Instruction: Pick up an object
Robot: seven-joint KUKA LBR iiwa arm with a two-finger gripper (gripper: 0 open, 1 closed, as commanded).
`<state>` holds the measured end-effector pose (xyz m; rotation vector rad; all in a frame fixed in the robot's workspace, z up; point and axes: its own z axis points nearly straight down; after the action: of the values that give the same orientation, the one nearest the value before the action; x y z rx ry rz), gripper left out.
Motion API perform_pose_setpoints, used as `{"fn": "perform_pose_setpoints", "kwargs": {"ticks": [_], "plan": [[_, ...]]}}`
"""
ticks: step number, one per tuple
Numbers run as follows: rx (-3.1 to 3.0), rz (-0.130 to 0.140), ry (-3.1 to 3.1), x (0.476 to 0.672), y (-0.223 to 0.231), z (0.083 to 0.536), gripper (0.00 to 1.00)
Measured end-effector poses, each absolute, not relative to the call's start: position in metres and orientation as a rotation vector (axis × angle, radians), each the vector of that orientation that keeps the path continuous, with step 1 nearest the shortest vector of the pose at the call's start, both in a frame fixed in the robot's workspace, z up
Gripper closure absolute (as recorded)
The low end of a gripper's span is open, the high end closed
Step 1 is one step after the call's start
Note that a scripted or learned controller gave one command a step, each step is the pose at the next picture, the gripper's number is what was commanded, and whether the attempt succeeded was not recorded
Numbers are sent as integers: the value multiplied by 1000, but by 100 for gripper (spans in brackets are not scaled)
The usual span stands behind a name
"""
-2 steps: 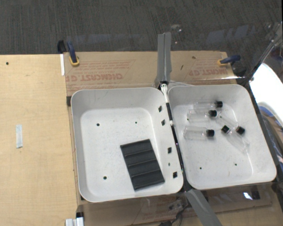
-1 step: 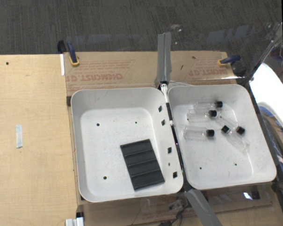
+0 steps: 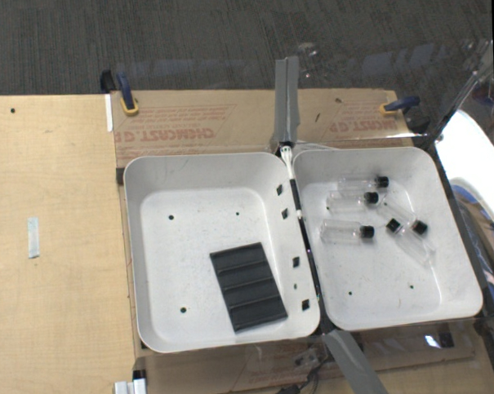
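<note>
A black ribbed rectangular block point(image 3: 248, 286) lies flat in the left bin point(image 3: 136, 238), toward its front and right of centre, turned slightly. In the right bin point(image 3: 382, 304), several clear vials with black caps lie in a loose cluster at the back. One vial point(image 3: 347, 232) lies at the cluster's left. Another vial point(image 3: 413, 226) lies at the right. Two more, their caps point(image 3: 376, 190) close together, lie at the back.
Both bins rest on a cardboard sheet point(image 3: 195, 131) held by clamps point(image 3: 121, 93) at the back corners. A grey bar point(image 3: 286, 100) runs back from the gap between the bins. Bare wooden bench point(image 3: 53, 258) stretches to the left, bearing a small metal strip point(image 3: 33, 238).
</note>
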<state>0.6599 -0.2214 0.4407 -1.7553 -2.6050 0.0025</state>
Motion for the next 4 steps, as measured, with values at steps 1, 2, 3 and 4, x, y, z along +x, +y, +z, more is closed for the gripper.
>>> {"fn": "perform_pose_setpoints", "kwargs": {"ticks": [1, 2, 3, 4], "plan": [[-1792, 2, -2580, 660, -222, 441, 100], [-1777, 2, -2591, 660, -222, 441, 100], [-1679, 2, -2655, 660, -222, 441, 100], [-1593, 2, -2707, 660, -222, 441, 100]]}}
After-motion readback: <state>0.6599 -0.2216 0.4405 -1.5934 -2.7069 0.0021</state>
